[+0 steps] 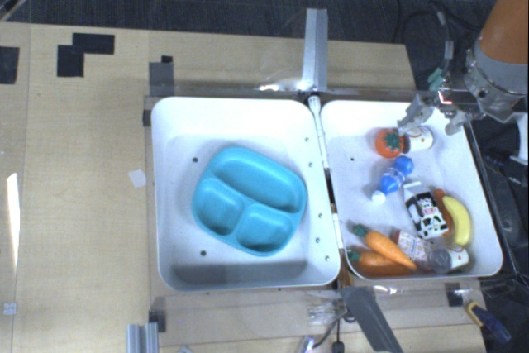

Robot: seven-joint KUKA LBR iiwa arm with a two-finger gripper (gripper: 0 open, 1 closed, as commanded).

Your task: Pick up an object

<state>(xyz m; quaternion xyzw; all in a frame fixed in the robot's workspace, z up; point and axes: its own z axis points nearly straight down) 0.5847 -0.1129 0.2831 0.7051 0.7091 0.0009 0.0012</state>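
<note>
Two shallow white bins side by side on a pale wooden bench (pixel 74 202), split by a metal divider (pixel 316 45). In the left bin (pixel 169 178), a blue sectioned plate (pixel 248 201), lying flat near the middle, well apart from anything worth grasping. In the right bin (pixel 355 128), a scatter of small things: an orange, tomato-like toy (pixel 388 143) near the far wall, a blue and white bottle (pixel 392 178) just below it, a small black and white carton (pixel 426 212), a banana (pixel 457 219) beside that, and a carrot (pixel 388 247) against the near wall next to a grey capped thing (pixel 442 260). Crowded toward the near right corner, probably from being tipped in loose. Grey arm with orange band (pixel 506 29) reaching in from the right, gripper (pixel 431 113) low over the far right of that bin, just beside the orange toy. Fingers (pixel 412 116) spread apart, nothing between them. Likely lining up on the orange toy, the nearest target, though hard to tell whether already touching or just above. Risk: bin wall close by, round toy apt to roll away.
</note>
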